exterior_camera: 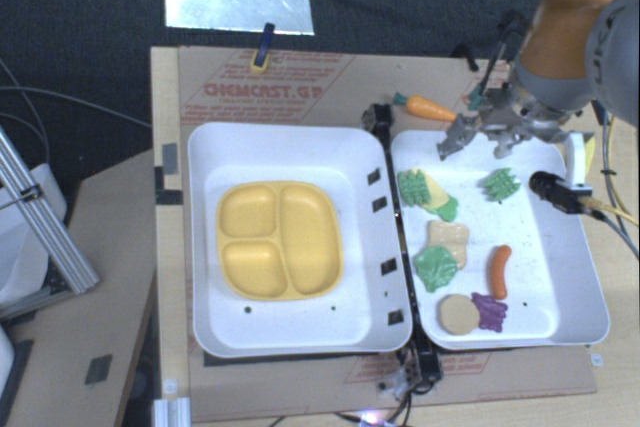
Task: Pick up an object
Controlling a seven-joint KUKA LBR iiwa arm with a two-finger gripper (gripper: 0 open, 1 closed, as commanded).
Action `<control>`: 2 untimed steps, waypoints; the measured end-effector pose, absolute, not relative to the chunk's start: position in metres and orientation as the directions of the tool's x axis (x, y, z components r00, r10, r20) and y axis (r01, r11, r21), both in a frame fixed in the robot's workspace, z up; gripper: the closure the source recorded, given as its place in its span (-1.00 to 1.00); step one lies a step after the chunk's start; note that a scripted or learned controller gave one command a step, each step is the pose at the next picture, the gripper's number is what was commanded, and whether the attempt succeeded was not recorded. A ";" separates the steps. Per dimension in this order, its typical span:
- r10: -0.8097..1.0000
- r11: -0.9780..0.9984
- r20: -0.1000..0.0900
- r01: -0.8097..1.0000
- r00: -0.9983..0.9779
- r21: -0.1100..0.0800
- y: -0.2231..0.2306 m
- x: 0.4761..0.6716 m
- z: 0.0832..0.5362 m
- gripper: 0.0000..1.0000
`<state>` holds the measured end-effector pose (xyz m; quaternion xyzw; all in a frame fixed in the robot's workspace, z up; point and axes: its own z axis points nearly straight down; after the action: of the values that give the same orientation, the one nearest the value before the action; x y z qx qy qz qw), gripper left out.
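Cardboard (290,85) under the bins read "CHEMCAST". Arm reached in from the right; gripper (478,139) hung over the right bin's (580,315) far edge, fingers spread, gripping nothing. Green toy (499,183) lay just below it.

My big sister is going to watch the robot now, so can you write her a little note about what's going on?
Gripper: fingers spread open, nothing between them, above the far edge of the right bin.
Right bin holds: green-and-yellow piece, small green leafy piece, tan piece, green leafy piece, orange sausage, round tan disc, purple piece.
Carrot lies on the cardboard outside the bins.
Left bin holds a yellow divided plate.
Done: nothing picked up yet.
Left: lower onto one object, shut the fingers, lift.
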<state>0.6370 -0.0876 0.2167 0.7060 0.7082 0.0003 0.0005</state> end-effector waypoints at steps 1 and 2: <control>1.000 -0.004 0.002 1.000 0.004 -0.010 -0.126 0.547 0.108 -1.00; 1.000 -0.004 0.000 1.000 0.004 -0.002 -0.182 0.487 0.083 -1.00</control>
<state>0.4871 -0.1816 0.0834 0.7085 0.7057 -0.0008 -0.0008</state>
